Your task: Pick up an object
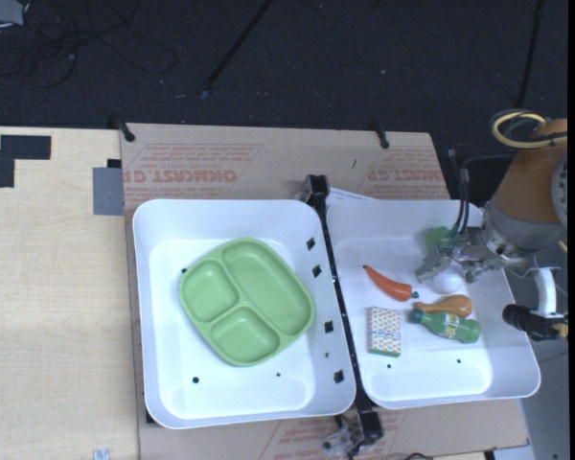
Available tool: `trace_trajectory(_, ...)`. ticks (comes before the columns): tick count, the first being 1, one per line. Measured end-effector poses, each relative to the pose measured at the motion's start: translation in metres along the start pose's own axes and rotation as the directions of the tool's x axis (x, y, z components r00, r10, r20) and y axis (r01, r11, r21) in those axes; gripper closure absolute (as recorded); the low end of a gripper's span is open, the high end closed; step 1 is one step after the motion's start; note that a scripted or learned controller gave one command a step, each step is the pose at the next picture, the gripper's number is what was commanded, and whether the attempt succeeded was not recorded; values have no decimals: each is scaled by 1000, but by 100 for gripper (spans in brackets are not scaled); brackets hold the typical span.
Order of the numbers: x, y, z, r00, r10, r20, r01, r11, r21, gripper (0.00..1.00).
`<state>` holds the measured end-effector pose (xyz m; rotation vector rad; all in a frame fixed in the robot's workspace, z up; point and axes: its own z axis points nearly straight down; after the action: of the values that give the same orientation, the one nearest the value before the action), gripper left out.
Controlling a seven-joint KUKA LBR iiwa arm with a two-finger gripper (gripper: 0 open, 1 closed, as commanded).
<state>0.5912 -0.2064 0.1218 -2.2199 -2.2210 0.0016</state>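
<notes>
The gripper [450, 268] is hanging low over the upper right part of the right bin [417, 391], and its fingers are sitting close around a small white ball [448, 281], though whether they are actually clamping it cannot be told from this slanted view. The bin's right wall is lying just beyond the arm, and its far wall is standing a short way above the gripper, so room is tight on those two sides. Toward the left, the bin floor is opening up, bare as far as the divider between the bins. Just left of the gripper and slightly below, an orange carrot [388, 284] is lying with its long axis slanting from upper left to lower right, its green end pointing toward the ball. Directly below the gripper, an orange gourd [448, 306] and a green bottle [448, 327] are lying roughly crosswise, side by side. Farther down and left, a small patterned box [384, 331] is resting flat. Well off to the left, the left bin [163, 372] is holding a green divided plate [245, 301].
</notes>
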Motion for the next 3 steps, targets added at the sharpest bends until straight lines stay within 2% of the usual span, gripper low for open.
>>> trace_trajectory(1, 1, 0, 35, 1000, 0, -1, 0, 1000, 1, 0)
trace_trajectory(2, 1, 0, 25, 1000, 2, -1, -2, 1000, 3, 100)
trace_trajectory(3, -6, -6, -32, 1000, 5, 0, -5, 1000, 1, 100)
